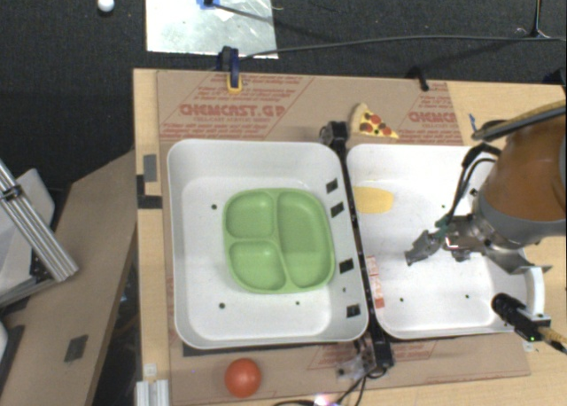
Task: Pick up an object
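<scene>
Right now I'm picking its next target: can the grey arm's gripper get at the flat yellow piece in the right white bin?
Probably yes. The flat yellow piece lies alone on the right white bin floor near the divider, and the gripper hangs nearby with nothing between them.

The bench (pixel 292 103) wears brown printed cardboard, and two shallow white bins sit on it side by side: the left bin (pixel 190 218) and the right bin (pixel 416 307). A pizza-slice toy (pixel 373 123) lies just behind the right bin's back rim. A red ball (pixel 242 377) lies just in front of the left bin.
</scene>
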`<act>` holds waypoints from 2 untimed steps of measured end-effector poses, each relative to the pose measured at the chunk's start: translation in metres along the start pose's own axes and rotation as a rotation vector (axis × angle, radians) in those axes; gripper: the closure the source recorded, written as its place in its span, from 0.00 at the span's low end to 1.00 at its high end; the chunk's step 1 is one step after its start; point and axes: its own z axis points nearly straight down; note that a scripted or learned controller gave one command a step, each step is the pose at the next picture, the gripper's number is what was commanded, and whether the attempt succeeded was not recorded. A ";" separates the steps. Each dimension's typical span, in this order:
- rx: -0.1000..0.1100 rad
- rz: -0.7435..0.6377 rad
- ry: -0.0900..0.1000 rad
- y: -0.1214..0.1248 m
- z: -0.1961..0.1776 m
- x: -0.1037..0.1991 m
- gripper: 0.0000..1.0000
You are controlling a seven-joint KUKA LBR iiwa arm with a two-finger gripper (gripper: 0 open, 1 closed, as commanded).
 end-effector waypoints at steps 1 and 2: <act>-0.001 0.000 0.001 0.001 0.042 -0.002 0.00; -0.003 0.000 0.000 0.001 0.088 -0.001 0.00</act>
